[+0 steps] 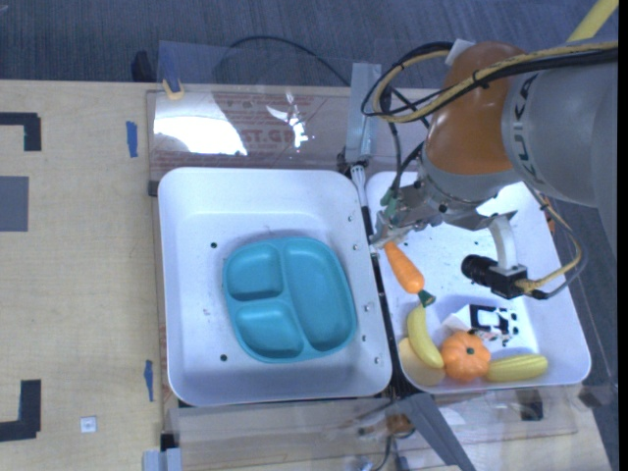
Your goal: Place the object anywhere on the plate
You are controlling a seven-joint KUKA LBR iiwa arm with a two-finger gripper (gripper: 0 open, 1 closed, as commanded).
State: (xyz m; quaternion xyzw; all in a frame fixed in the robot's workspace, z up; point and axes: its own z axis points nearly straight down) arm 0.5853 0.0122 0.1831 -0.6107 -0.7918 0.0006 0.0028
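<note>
A teal plate (pixel 289 297) with three compartments lies in the middle of the left white bin (pixel 186 204). An orange carrot (pixel 404 268) with a green stem end lies at a slant along the left side of the right bin (pixel 561 307), close to the wall between the bins. My gripper (pixel 385 229) hangs right over the carrot's upper, pointed end, beside that dividing wall. The wrist hides how the gripper meets the carrot.
At the front of the right bin are a yellow banana (pixel 420 337), a small orange pumpkin-like fruit (pixel 465 354) and a yellow oblong piece (pixel 515 367). A black part on a cable (pixel 491 273) hangs from the arm over the right bin.
</note>
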